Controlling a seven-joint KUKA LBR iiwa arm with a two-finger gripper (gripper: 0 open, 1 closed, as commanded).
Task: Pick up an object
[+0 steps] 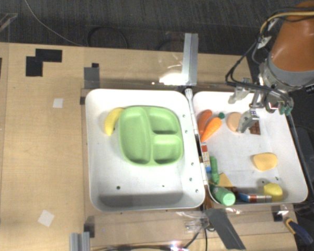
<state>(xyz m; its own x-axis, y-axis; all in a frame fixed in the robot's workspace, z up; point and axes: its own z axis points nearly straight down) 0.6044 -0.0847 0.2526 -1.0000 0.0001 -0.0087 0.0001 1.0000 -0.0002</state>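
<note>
Green plastic bottle [223, 195] lies at the near rim, well below gripper [247, 122]. Gripper hangs low in right white bin [298, 156]; finger opening can't be told. Round beige object [234, 121] just left, orange carrot [211, 128] beyond it.

So the arm [295, 41] in the upper right of the frame is a fat rounded orange dome with a grey ring under it. Black cables loop off its left side, plus a yellowish one arcing over the top. The end effector [248, 120] is small, silvery metal bits with a dark tip.
</note>
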